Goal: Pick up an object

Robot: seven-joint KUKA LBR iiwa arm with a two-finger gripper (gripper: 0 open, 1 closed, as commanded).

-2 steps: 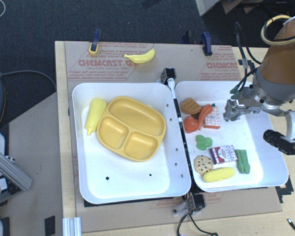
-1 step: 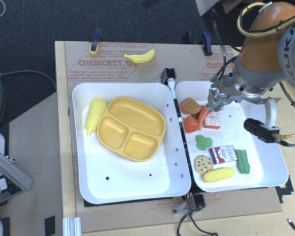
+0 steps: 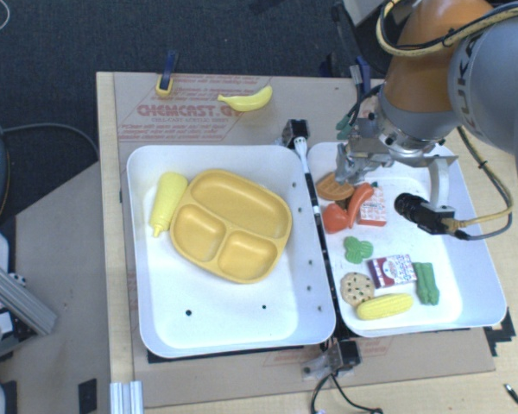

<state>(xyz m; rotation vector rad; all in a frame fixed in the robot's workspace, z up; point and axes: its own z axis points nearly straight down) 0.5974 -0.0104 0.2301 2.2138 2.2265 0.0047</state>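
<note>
Claw [image 3: 356, 172] hangs low in the right bin [image 3: 479, 270], upper right of frame, just above an orange carrot-like toy [image 3: 349, 210] lying on a brown disc [image 3: 332, 188]; its grip state cannot be told. A good pick likely means centring over the carrot, clear of the neighbouring red-and-white packet [image 3: 375, 208]. The toy looks smooth, tapered and tilted.

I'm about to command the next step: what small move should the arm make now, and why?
Probably lower the tool straight down a little: it sits over the orange carrot and brown disc in the right bin, and nothing shows between its fingers yet.
</note>
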